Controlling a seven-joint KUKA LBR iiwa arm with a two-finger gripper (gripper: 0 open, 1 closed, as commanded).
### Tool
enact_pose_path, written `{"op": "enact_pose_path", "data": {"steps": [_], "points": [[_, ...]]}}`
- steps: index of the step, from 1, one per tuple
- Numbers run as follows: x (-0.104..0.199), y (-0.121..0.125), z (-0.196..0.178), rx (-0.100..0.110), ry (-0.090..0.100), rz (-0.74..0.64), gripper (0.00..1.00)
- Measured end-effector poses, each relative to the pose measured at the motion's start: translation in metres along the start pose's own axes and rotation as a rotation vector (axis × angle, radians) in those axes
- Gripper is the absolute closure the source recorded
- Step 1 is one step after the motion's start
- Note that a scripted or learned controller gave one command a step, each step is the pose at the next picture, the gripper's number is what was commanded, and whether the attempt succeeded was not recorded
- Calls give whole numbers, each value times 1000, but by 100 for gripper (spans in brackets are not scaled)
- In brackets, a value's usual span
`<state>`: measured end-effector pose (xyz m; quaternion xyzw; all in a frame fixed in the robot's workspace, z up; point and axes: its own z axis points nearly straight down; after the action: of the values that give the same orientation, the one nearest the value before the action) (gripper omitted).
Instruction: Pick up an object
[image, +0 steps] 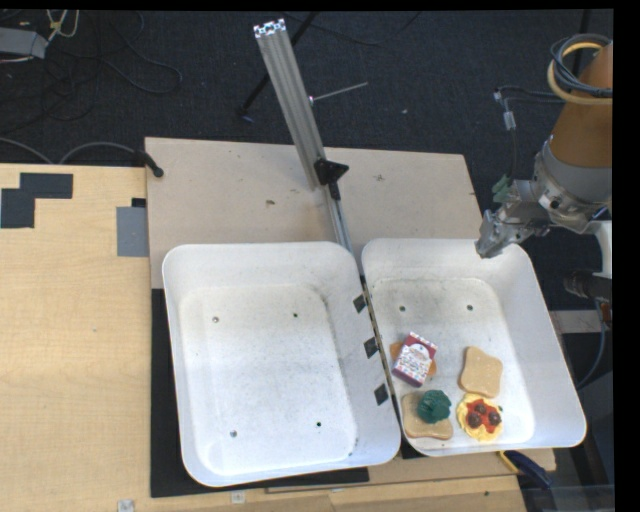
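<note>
The gripper (493, 243) hangs over the right bin's (540, 330) far right corner; its opening cannot be told. Carton (415, 360), toast (481, 372), broccoli (434, 406) and pizza (481, 416) lie near its front edge.

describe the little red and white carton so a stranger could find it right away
Look in the right-hand white bin, at the cluster of small items near its front edge. The red and white carton lies at the cluster's upper left, beside the divider between the bins. It alone is boxy with printed sides; its neighbours are toast slices and a green lump.
</note>
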<state>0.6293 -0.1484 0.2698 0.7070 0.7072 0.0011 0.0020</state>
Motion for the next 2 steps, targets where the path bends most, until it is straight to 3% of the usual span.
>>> {"op": "enact_pose_path", "data": {"steps": [2], "points": [[107, -1, 6, 9, 4, -3, 100]]}}
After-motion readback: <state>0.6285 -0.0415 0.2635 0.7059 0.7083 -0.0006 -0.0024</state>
